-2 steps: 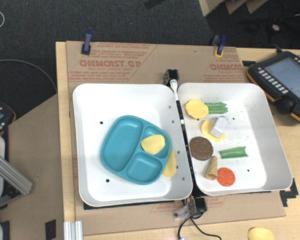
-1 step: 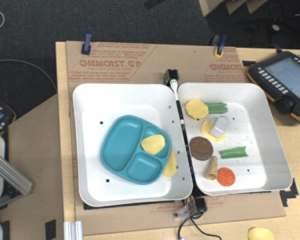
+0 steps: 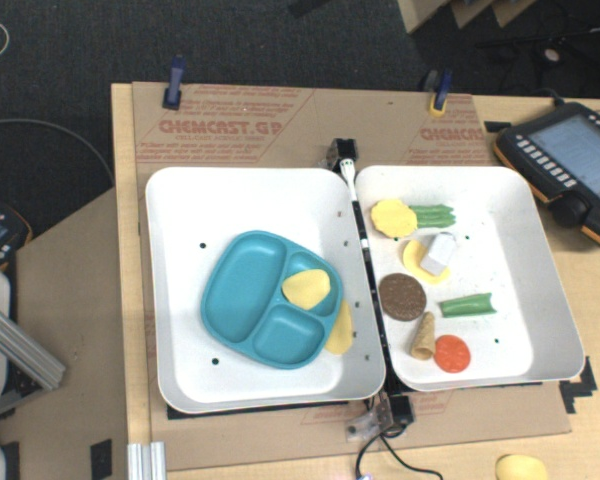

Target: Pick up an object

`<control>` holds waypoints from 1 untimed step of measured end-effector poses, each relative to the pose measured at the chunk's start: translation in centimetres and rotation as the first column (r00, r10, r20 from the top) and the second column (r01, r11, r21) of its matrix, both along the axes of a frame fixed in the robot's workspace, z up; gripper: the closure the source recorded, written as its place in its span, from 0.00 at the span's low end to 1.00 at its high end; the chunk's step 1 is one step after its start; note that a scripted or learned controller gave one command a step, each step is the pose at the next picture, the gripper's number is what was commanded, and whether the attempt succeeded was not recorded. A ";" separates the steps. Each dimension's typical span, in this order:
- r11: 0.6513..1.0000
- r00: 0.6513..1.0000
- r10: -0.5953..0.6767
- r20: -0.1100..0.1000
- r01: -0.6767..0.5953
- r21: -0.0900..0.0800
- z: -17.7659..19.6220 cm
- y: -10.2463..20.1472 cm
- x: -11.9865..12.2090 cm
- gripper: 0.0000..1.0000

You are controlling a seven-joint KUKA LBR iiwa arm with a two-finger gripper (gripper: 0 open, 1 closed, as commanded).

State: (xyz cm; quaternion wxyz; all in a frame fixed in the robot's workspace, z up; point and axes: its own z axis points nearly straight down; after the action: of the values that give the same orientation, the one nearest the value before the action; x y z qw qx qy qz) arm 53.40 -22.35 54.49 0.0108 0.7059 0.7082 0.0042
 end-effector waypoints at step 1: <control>1.000 0.999 -0.007 -0.034 0.007 0.014 -12.4 0.0 -5.8 1.00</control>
State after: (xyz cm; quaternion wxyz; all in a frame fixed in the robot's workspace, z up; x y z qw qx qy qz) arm 47.61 -22.40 42.06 -0.0060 0.7083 0.7059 -0.0027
